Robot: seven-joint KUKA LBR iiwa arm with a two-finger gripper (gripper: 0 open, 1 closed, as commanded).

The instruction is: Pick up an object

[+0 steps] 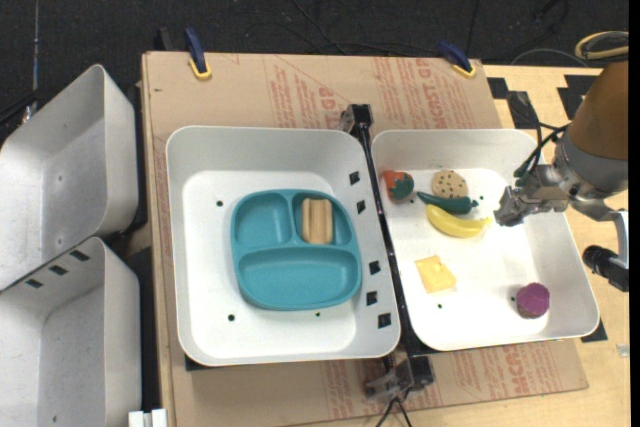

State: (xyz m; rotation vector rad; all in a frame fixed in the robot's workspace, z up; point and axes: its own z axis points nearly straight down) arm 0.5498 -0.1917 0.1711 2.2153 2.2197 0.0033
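Note:
The right bin holds a yellow banana with a green-stemmed piece across it, a round cookie, a small red-and-green item, a yellow cheese slice and a purple ball. My gripper hangs low at the right side of this bin, just right of the banana's tip. Nothing shows between its fingers. Whether they are open or shut is hidden by the wrist.
The left bin bears a teal divided tray with a tan wooden block in its upper right compartment. A black divider runs between the bins. Two white bins stand off the bench at the left.

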